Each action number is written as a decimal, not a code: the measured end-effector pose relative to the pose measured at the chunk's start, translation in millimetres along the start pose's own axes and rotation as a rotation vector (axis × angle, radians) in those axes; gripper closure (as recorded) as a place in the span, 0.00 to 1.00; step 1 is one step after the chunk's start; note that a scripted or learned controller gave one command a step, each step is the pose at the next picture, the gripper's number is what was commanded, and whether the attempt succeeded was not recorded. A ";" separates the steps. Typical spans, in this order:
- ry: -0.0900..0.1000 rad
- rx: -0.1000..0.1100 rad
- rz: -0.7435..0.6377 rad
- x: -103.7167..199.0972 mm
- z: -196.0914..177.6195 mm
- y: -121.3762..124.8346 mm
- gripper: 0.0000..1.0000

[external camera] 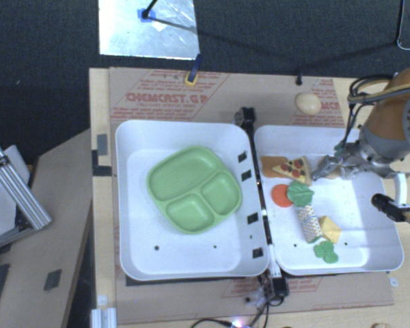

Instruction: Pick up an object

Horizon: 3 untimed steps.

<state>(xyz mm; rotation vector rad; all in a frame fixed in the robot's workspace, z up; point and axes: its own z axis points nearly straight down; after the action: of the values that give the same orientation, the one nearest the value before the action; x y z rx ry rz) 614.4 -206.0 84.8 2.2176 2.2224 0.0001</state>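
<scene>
The arm (396, 118) came in from the right, its grey body and orange band partly cut off by the frame edge. Its tool (326, 167) sat low in the right bin (383, 251), near the upper wall, with the tips just beside the right end of the pizza slice (285, 167). The tips were small and blurred against the white floor, so I cannot tell whether they stood apart or together, and nothing could be seen gripped between them.

The toy food lay clustered in the left half of that bin: the pizza slice uppermost, an orange-red disc (281, 195) below it, partly covered by a green leafy piece (301, 193). Beneath those lay a patterned cylinder (307, 223) touching a yellow wedge (330, 229), and a small green piece (326, 252) lowest.

The left bin (137, 251) held a green divided plate (194, 189). A pale egg-shaped object (308, 102) rested on the desk (273, 91) above the right bin.
</scene>
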 end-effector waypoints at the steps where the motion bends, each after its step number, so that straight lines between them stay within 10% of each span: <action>1: -0.001 -0.003 -0.001 -0.2 -11.6 1.1 1.00; 3: -0.001 -0.004 -0.002 1.9 -103.4 1.4 1.00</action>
<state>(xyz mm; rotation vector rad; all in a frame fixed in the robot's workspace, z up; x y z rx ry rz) 615.6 -204.0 188.2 2.2129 2.2221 0.0043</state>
